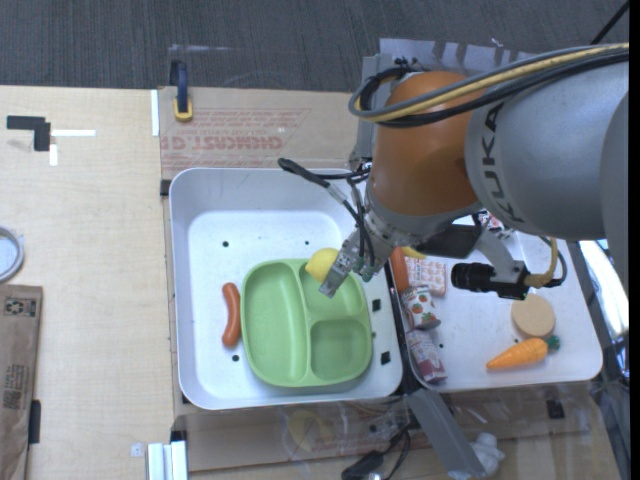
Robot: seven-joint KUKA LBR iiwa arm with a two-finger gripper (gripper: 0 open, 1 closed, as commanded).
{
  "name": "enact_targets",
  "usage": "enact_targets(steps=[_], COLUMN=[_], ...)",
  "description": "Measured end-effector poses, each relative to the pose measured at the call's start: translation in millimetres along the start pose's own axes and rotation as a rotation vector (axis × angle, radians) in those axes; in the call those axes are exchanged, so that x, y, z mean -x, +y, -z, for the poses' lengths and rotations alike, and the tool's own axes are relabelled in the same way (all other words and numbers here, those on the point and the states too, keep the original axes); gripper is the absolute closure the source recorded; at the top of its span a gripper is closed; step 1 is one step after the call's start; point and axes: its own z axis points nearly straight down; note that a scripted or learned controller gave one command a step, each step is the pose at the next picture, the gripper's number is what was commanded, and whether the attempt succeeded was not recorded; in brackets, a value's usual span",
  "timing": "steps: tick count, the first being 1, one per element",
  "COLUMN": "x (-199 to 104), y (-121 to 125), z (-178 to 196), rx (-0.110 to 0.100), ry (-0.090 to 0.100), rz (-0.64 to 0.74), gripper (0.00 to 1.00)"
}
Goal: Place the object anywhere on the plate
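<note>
The gripper [340, 271] hangs over the green divided plate's [268, 330] upper right rim, fingers seemingly clamped on the yellow lemon-like object [320, 262], so a release would land it inside.

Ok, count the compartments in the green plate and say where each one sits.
3. The green plate has one long compartment along its left side, a small one at upper right under the fingers, and another at lower right.
</note>
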Motion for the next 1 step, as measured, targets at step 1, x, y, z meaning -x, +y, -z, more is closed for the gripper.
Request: enact_targets(steps=[1], x=[0.2], y=[-0.2], z=[0.0], rx=[0.000], ry=[0.000], rz=[0.000], gripper=[0.00])
